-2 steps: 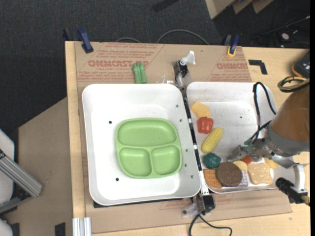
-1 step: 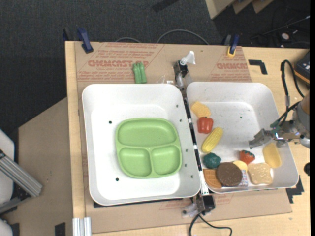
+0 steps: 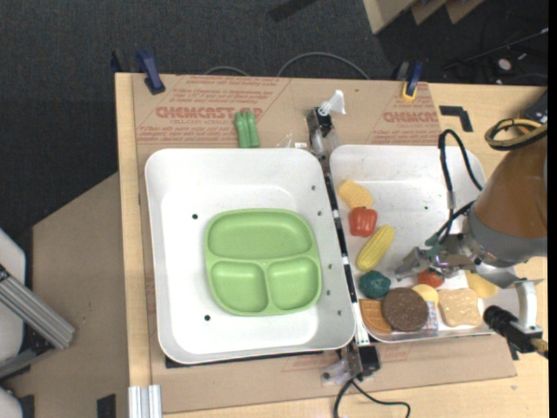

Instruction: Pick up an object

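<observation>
The right bin (image 3: pixel 396 165) holds several toy foods: a yellow piece (image 3: pixel 354 192), a red pepper (image 3: pixel 363 221), a corn cob (image 3: pixel 375 246), a dark green piece (image 3: pixel 375 283), a brown round patty (image 3: pixel 405 309) and a pale bread slice (image 3: pixel 459 306). My gripper (image 3: pixel 428 264) hangs low over the bin's front right part, just above a small red piece (image 3: pixel 430 278). The grey wrist and orange band (image 3: pixel 520 190) rise behind it and hide part of the bin's right side.
The left bin (image 3: pixel 174 190) bears a green divided plate (image 3: pixel 261 261). A green marker-like item (image 3: pixel 248 129) lies on the cardboard behind it. Black cables (image 3: pixel 448 159) loop over the right bin. Clamps sit at the bench's back edge.
</observation>
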`<state>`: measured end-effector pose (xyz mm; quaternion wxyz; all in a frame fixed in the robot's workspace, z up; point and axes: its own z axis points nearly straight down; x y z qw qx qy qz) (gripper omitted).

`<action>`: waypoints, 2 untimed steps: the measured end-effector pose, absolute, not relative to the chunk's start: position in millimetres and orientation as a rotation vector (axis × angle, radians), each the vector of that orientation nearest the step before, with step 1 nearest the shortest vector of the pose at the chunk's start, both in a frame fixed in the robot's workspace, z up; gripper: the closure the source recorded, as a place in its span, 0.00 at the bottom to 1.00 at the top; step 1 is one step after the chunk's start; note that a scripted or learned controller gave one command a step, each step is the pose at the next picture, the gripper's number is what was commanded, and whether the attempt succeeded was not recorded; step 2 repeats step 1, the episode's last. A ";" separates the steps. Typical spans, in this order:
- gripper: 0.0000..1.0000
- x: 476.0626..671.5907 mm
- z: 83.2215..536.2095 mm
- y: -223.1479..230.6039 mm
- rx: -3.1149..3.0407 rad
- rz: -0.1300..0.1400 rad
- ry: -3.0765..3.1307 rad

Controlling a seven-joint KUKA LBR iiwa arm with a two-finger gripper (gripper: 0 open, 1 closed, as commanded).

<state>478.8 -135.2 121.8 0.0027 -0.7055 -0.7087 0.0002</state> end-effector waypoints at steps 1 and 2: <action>0.00 505.6 84.2 -210.2 -2.218 -0.008 -2.218; 0.00 505.6 84.2 -210.2 -2.218 -0.008 -2.218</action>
